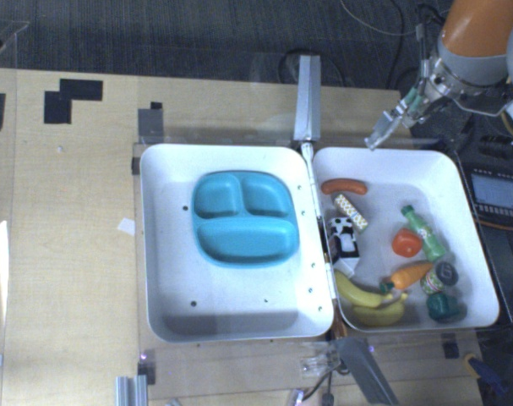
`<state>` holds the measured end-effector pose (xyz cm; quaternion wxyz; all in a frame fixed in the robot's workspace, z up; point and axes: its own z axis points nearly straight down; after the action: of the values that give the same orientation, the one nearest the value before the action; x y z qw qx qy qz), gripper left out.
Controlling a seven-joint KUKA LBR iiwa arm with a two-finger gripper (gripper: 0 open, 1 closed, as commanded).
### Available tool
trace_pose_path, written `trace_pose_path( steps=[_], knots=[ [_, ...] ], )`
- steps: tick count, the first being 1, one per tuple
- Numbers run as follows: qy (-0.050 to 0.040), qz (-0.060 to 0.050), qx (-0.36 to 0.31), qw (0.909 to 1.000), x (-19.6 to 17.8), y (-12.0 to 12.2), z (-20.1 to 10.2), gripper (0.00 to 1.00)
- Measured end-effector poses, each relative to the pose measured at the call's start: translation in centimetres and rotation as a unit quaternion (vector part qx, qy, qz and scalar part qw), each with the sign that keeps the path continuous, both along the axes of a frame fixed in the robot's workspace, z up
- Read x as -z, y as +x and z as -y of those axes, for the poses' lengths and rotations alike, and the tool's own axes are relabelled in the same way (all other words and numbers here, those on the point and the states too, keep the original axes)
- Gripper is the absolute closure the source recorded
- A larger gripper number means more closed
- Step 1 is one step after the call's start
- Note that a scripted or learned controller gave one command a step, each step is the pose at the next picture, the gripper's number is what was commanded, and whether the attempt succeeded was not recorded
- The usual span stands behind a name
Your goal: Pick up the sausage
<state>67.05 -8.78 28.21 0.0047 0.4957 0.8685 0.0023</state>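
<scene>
We're at approach: gripper [381, 134] above sausage [344, 187], grip state can't tell; next we drop onto it

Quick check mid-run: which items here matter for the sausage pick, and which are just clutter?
Job:
sausage, at the right bin's far edge
gripper, above that bin's far rim

Clutter:
blue tray in the left bin
bananas
tomato
green bottle
carrot
dice block
</scene>
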Motion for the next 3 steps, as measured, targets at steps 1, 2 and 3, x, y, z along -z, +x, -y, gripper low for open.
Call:
trace_pose_path(
  steps=[1, 2, 3],
  knots=[
    [0.0001, -0.002, -0.037, 0.9993, 11.2, 0.0, 0.4, 0.00],
    [-0.0015, 0.007, -0.126, 0.9920, 18.4, -1.8, 2.7, 0.00],
    [-0.0032, -0.005, -0.048, 0.9988, 19.2, -1.0, 0.7, 0.00]
  ],
)
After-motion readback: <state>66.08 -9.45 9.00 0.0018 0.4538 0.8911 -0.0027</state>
